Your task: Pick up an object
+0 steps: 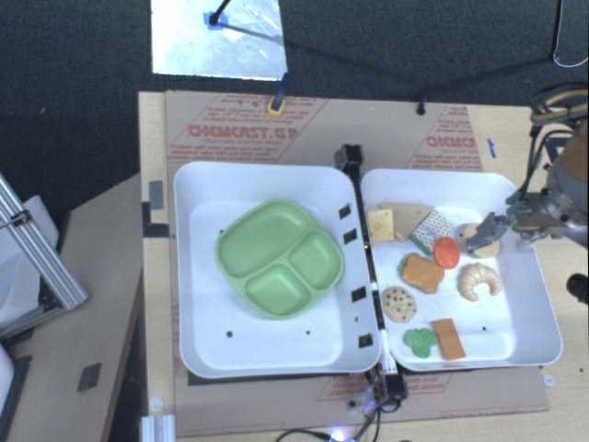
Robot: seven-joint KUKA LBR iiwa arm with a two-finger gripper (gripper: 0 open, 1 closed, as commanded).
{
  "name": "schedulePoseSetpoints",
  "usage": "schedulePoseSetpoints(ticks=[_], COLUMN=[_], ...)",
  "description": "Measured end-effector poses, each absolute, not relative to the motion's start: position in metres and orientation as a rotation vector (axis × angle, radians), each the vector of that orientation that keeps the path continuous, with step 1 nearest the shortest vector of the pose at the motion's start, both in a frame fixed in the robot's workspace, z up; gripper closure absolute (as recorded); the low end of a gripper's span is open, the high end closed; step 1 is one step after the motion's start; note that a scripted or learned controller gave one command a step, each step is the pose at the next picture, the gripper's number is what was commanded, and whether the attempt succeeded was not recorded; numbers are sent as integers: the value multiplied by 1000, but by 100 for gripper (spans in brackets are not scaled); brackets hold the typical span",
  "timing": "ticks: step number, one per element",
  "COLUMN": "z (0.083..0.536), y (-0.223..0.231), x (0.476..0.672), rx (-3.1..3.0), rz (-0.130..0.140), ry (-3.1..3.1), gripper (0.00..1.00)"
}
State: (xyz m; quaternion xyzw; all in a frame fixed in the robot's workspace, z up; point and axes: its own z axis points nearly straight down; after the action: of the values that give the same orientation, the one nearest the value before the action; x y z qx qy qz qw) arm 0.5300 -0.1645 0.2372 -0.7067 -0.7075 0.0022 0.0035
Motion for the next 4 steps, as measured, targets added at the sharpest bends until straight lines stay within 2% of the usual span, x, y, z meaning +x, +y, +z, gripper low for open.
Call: schedulePoseSetpoints(ticks=[1,3,4], z=[242,134,85], y=[-164,-159,-158], x=[532,550,553], rx=[-2218,-2218,-2225], rz=[-1,1,-8], ry=[-2226,-2222,-2226], gripper=[0,0,0])
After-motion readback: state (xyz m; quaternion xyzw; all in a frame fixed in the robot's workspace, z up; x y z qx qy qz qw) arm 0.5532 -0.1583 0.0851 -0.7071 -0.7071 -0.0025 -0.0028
